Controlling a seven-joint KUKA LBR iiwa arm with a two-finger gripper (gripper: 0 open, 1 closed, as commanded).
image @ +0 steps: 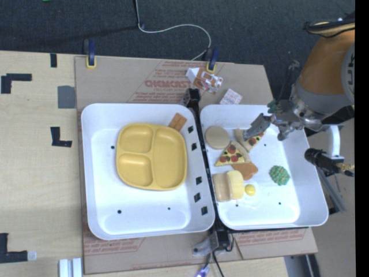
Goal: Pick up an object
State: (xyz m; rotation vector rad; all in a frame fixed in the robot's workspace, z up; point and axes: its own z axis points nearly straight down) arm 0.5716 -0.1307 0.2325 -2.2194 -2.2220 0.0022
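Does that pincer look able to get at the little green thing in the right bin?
Probably yes: the green piece lies alone on bare bin floor, apart from the other food, and the pincer hangs over the same bin.

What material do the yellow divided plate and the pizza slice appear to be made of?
Yellow divided plate: probably moulded plastic, matte to slightly glossy, judging by its uniform colour and soft rounded compartment ridges.
Pizza slice: looks like toy food, plastic or perhaps foam; flat printed-looking red dots and a clean wedge edge. The exact material is uncertain.
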